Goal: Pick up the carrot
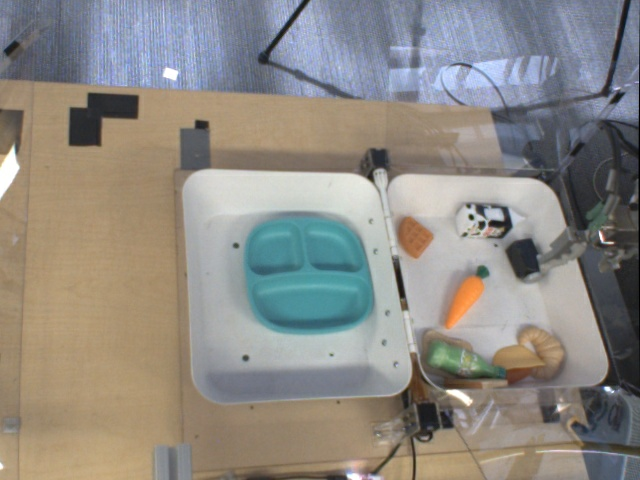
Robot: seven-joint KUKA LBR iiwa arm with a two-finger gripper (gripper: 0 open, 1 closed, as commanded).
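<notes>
Carrot (465,298) lying free in right bin (545,303), gripper (603,233) at its right rim, opening cannot be told

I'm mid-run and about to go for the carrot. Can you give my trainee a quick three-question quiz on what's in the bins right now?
1. True or false: the carrot lies in the right bin.
2. What lies in the left bin? A) a teal plate B) a cow toy C) a waffle
3. Does the carrot touch any other thing?

Key: 1 true; 2 A; 3 no, it lies apart from the rest.
</notes>
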